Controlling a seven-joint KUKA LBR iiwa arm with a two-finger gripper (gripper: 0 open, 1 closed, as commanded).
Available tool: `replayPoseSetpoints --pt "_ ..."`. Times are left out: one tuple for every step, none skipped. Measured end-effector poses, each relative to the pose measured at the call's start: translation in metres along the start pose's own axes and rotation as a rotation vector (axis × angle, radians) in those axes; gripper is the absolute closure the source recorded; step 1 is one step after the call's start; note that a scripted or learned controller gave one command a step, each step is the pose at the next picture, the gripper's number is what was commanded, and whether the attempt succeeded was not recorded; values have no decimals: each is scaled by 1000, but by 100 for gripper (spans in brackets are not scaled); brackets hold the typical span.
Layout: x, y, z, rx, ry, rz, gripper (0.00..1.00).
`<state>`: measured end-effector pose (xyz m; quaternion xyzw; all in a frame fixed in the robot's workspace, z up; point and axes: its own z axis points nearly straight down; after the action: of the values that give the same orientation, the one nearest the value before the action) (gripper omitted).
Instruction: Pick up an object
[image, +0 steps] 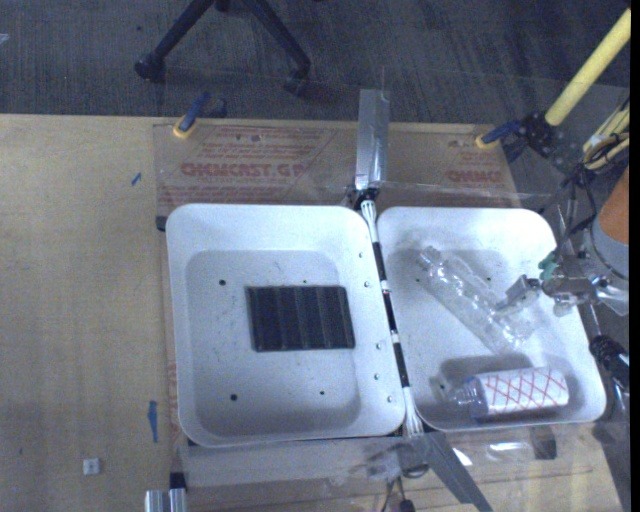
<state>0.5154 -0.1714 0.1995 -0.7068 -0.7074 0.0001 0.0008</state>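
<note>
A clear plastic bottle lies diagonally across the right bin. A second bottle with a red-and-white checked label lies on its side along that bin's front wall. A dark ribbed rectangular block rests flat in the middle of the left bin. My gripper hangs over the right bin's right side, just beyond the clear bottle's lower end. Its fingers stand apart, open, with nothing between them.
The two bins meet at a central ridge with a metal post behind it. Clamps and cables sit at the back right. The arm's body fills the right edge beside the bin.
</note>
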Motion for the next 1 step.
replayPoseSetpoints --pt "-5 23 103 -3 -2 -221 0"
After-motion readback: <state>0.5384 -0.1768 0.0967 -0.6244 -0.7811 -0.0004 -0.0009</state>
